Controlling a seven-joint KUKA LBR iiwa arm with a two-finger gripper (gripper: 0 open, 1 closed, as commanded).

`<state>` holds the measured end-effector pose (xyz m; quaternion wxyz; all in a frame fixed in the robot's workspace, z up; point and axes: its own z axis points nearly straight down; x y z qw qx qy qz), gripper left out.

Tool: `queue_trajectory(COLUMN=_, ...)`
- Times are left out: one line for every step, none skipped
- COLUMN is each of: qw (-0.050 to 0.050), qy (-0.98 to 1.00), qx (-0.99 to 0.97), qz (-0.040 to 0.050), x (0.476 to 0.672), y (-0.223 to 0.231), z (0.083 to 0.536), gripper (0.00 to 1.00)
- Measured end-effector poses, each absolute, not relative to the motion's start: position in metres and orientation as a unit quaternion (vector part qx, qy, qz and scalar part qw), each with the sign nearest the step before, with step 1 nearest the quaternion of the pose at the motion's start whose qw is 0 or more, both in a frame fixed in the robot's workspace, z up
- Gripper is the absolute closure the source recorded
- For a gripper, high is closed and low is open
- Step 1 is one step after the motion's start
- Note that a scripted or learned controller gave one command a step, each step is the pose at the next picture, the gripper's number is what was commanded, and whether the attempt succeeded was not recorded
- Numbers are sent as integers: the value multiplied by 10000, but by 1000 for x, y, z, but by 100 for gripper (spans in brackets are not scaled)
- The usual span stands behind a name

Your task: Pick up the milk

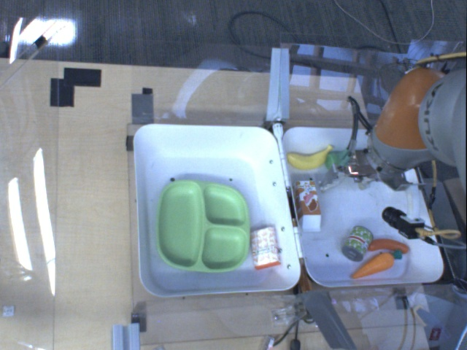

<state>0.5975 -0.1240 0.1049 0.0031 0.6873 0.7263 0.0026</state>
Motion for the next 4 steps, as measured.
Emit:
queue_trajectory(qw=43, qy=7238, qx=6900, qz=37, x=516, y=-124, z=89, gripper=0)
queue_trajectory(qw=67, qy=7743, qx=6327, qz=42, x=493, y=-153, z=89, gripper=0)
queue_trajectory(qw=101, qy=7749, qx=6320, qz=72, x=496, y=-152, z=102, gripper=100)
queue_trajectory(qw=100, qy=7749, qx=6320, qz=71, x=496, y=-152, z=102, gripper=0)
